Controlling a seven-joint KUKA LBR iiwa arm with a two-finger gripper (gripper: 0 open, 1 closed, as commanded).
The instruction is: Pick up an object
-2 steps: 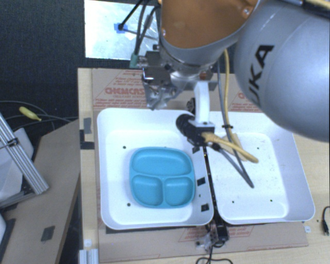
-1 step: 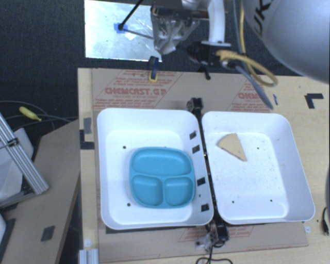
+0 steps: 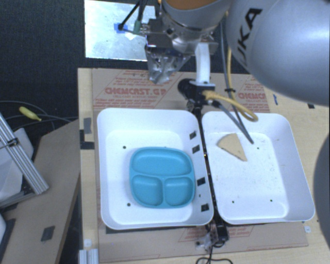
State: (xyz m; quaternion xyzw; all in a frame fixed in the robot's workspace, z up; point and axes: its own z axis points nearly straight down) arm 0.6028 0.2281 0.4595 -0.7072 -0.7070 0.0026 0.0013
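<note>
1. Camera view: the gripper (image 3: pixel 161 69) hangs above the bench's far edge, beyond the left bin (image 3: pixel 111 170); whether its claw is apart or together, I cannot tell.
2. A blue divided plate (image 3: pixel 162 177) lies in the left bin near its front edge.
3. A tan wedge (image 3: pixel 233 146) lies in the right bin (image 3: pixel 294 175) toward its far-left corner.

We are looking down at our arm (image 3: pixel 289 46) sweeping in from the upper right, its big grey casing filling that corner, the black lettering on it partly readable. Above the wrist we catch a sliver of the orange band (image 3: pixel 191 4) right at the top edge. Below it sits the metal wrist block, and from there our hand (image 3: pixel 162 69) points downward, hanging high near the top of the view. Its tips are blurred and bunched together, so we cannot tell how they stand. A yellow hose (image 3: pixel 232 100) loops down along the arm's underside.
</note>
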